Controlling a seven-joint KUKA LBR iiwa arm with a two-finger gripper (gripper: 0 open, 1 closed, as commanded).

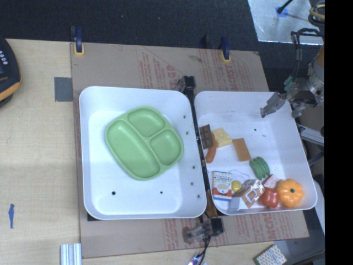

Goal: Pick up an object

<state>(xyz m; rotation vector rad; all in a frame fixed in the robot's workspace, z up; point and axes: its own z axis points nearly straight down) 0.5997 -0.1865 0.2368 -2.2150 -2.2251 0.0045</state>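
My gripper (282,109) hangs over the far right corner of the right bin (259,131), open, with nothing between its fingers. The items lie nearer the front of that bin. A yellow cheese wedge (222,138) sits beside a brown chocolate bar (205,136), with a small orange carrot (210,154) below them. To their right are a tan cracker (241,149) and a green cucumber (259,166). Along the front edge lie a small printed carton (222,182), a red tomato (268,199) and an orange pumpkin (290,192). All are apart from the gripper.
The left bin (94,197) holds a green divided plate (144,142). A black divider (193,126) runs between the bins. Blue clamps (78,40) pin the cardboard base at the back. A dark device (6,70) sits at the far left of the bench.
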